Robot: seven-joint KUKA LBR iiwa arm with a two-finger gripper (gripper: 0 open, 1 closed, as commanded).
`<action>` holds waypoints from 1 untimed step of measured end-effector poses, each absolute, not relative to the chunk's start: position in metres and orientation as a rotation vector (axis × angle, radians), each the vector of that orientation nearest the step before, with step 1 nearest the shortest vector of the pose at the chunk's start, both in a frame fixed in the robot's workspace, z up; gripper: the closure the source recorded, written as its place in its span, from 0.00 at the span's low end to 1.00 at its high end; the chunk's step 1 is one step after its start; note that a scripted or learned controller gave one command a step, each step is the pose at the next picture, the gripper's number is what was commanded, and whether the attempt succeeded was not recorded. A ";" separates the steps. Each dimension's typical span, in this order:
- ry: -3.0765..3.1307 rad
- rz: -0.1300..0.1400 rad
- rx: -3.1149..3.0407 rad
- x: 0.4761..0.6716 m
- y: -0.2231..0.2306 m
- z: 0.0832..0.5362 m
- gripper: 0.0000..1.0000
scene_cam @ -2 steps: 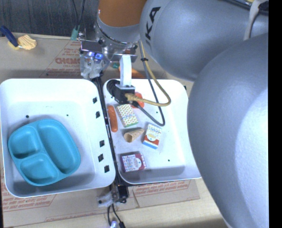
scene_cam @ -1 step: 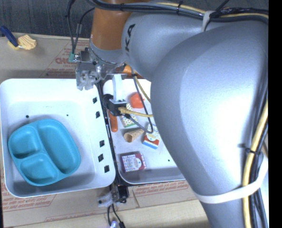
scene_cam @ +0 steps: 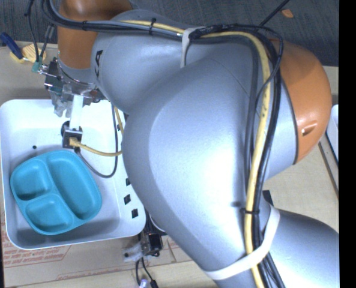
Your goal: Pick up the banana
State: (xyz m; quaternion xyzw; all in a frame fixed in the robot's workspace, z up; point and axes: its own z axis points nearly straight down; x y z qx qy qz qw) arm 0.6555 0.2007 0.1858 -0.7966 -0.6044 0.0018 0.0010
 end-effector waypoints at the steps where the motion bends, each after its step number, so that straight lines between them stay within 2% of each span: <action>1: -2.253 0.008 -2.185 0.656 0.151 0.189 1.00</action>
